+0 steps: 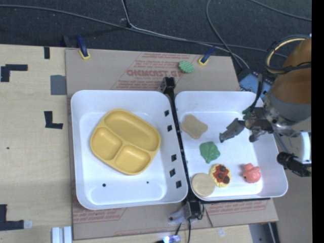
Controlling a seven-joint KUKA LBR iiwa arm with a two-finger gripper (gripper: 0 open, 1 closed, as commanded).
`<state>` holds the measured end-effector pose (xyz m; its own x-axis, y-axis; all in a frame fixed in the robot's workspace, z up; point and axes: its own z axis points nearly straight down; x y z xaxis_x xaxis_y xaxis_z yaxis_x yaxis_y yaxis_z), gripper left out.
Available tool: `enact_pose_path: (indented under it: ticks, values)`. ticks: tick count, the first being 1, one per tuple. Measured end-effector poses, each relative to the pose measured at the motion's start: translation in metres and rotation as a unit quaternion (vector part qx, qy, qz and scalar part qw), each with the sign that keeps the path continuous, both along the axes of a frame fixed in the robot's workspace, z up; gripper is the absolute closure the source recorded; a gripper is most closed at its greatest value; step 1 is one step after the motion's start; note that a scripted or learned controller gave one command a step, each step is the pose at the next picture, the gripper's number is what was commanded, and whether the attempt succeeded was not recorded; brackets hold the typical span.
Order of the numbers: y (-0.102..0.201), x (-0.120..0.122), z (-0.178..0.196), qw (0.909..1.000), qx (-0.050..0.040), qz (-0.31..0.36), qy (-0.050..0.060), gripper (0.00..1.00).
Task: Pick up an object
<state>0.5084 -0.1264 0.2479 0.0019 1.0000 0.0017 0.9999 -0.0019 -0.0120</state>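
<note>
Over the right bin (263, 189), gripper (242, 130) hangs above bare floor, nothing between its fingers; jaws look spread, one dark finger (230, 131) pointing left, the other (257, 133) nearer the wrist; arm reaches in from the right, orange band (299, 54) at the top. Right bin holds five pieces: tan bread slice (194, 126) near the divider; green leafy piece (209, 151) just below it, closest to the left finger but apart; round beige disc (203, 185) at the front edge, touching the yellow-and-red pizza piece (220, 175); pink-red toy (250, 173) off to the right, apart. Left bin (83, 151) holds a yellow divided plate (125, 141), three compartments. Small green item (186, 67) sits on the cardboard (126, 70) behind the bins.
</note>
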Motion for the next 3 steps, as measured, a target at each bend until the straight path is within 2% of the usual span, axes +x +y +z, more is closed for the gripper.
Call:
enact_pose_path:
  ticks: [1,3]
  values:
    - [0.000,0.002,0.005,1.0000,-0.0008,0.002,-0.005,0.00]
    - [-0.011,-0.009,-0.092,1.0000,-0.0005,0.001,-0.003,0.00]
